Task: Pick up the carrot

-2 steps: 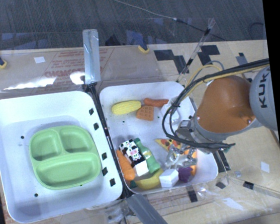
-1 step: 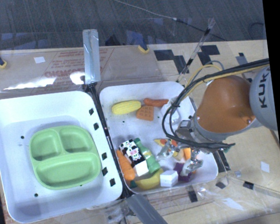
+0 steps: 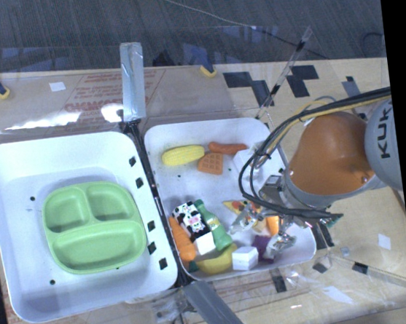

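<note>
I see the arm (image 3: 334, 156) reaching in over the right bin (image 3: 185, 132), its orange band above that bin's right wall. The hand (image 3: 279, 235) sits low near the bin's front right corner, among the toys there. I cannot tell how the hand is set; cables and clutter hide that part.

The carrot (image 3: 182, 239) lies against the right bin's left wall, toward the front left corner, long axis running roughly front to back. It is apart from the hand, with a cow-patterned carton (image 3: 190, 218) and a green bottle-like item (image 3: 215, 229) between them. A yellow piece (image 3: 214, 262) and a white block (image 3: 244, 257) lie along the front wall.

Toward the back wall of the same bin: a corn cob (image 3: 183, 155), a waffle-like orange piece (image 3: 211, 165) just beside it, and an orange sausage-shaped piece (image 3: 228, 147).

The left bin (image 3: 12, 166) carries a green divided plate (image 3: 92, 227), roughly central.
</note>
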`<state>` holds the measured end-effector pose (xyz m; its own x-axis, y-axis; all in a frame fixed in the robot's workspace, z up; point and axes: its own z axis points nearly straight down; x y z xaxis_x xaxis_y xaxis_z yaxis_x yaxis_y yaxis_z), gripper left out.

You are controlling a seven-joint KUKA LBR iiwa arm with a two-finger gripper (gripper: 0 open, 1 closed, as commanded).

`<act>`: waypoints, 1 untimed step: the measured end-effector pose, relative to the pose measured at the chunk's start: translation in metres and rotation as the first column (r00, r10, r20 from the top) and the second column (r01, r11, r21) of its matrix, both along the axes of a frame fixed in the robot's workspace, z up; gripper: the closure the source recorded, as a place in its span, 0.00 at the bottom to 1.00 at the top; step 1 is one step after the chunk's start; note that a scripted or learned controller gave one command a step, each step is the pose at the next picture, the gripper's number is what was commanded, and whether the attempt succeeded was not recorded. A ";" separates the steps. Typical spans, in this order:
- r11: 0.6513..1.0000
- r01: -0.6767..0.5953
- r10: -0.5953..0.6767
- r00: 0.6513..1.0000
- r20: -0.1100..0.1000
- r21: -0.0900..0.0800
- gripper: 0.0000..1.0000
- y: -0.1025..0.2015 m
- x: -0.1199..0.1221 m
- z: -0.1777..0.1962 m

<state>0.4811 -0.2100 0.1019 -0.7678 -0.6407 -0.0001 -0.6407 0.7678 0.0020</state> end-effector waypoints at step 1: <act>1.000 -0.008 0.008 1.000 0.001 0.001 1.00 0.002 0.002 0.010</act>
<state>0.4830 -0.2077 0.1118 -0.7629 -0.6465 -0.0015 -0.6465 0.7629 0.0015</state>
